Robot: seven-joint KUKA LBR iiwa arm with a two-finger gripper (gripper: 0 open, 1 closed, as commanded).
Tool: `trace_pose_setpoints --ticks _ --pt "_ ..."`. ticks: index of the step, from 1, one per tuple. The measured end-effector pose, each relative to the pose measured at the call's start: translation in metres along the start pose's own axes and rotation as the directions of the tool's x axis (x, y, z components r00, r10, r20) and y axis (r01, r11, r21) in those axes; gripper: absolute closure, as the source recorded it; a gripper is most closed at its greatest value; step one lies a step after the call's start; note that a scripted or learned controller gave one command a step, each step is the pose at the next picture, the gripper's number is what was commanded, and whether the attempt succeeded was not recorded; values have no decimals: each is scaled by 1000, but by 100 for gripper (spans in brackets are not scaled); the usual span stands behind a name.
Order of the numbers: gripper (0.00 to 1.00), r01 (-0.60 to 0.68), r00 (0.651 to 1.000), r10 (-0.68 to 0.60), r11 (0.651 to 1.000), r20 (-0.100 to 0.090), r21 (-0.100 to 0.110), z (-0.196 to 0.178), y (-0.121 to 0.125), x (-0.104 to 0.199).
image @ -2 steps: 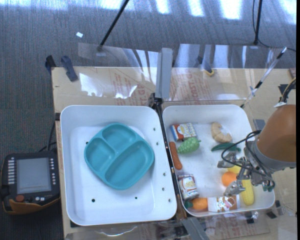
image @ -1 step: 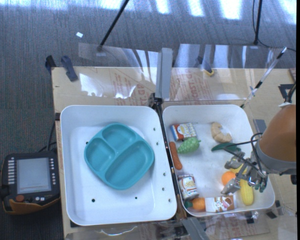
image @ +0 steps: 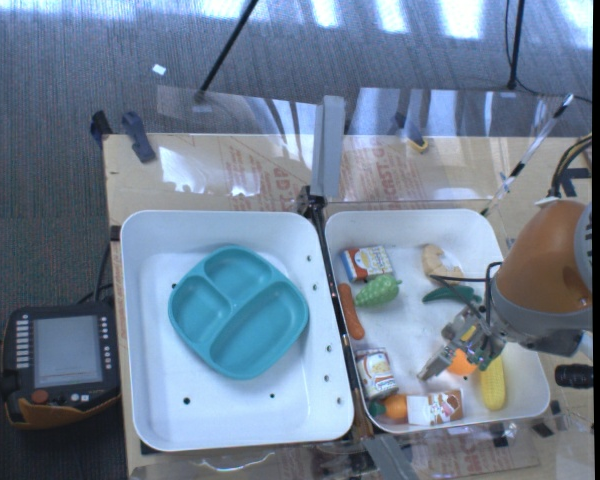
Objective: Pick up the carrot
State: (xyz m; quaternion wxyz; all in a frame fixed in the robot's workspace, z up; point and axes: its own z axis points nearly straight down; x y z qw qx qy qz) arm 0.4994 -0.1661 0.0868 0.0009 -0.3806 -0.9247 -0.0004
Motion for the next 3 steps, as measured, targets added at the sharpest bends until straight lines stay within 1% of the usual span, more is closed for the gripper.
trace_pose_setpoints --ticks 1,2,3 --pt "0 -173 985 173 985 0 0 0 -43 -21" --pt "100 -165 986 165 986 -1 1 -9 -41 -21" --pt "100 -222 975 222 975 -1 -1 -24 32 0"
